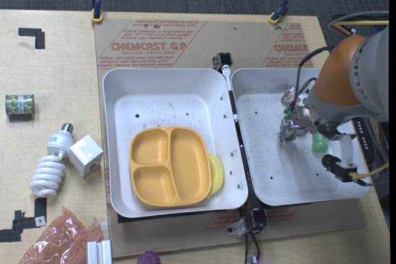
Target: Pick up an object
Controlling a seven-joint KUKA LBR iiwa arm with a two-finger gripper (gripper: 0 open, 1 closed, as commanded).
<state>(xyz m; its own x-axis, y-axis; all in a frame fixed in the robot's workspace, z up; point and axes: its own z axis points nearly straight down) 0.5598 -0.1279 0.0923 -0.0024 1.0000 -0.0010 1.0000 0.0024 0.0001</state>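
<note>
Arm reaches in from the right, low over the right bin (272, 188). Pincer (289, 132) sits down near the bin floor, metal parts cluttered; cannot tell whether it is open or closed, nothing clearly seen in it. Small green object (319, 144) lies in the right bin just beside the pincer, to its right and partly under the wrist; looks like the likely pick target, though the pincer is not clearly on it.

Left bin (117, 96) holds a yellow divided plate (170, 165), three compartments, with a yellow piece (216, 173) peeking out from under its right edge. On the surface left of the bins: spiral light bulb (52, 161), white cube (86, 155), small green can (19, 104), reddish mesh bag (59, 238).

Step, as a judgement: approach/grasp stage, no lift yet. Next move calls for centring over the green object, closing on it, then rising straight up. Risk: the offset means the pincer may close on nothing.
</note>
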